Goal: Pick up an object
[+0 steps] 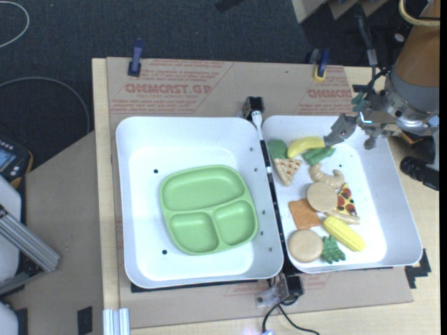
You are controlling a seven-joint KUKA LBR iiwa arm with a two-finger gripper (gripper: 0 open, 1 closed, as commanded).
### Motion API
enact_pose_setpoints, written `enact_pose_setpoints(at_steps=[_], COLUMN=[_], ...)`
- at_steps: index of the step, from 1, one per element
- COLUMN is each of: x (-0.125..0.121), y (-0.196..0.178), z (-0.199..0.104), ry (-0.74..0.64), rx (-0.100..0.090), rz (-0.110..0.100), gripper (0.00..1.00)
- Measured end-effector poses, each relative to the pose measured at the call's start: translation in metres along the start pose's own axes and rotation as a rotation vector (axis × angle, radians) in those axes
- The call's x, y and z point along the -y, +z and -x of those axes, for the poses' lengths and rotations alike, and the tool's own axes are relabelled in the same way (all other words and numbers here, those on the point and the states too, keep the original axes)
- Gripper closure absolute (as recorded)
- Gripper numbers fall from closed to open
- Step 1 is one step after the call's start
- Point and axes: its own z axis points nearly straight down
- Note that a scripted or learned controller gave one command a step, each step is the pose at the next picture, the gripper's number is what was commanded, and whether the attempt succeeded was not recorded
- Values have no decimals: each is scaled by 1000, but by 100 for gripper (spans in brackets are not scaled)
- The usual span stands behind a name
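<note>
Banana [305,145] lay in the right bin [391,208] near its back wall, long axis running left to right, slightly tilted. The gripper [340,128] hovered just beside its right end, one grey finger reaching toward it; whether spread or pressed together could not be told.

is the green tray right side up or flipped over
Right side up: the green tray lies flat in the left bin, its three hollow sections facing up.
</note>
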Motion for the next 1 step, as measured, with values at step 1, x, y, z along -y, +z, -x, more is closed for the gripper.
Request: enact_pose_setpoints(at_steps=[1], x=[26], y=[180], z=[-18], ry=[0], rx=[-2], rz=[-2], gripper=[0])
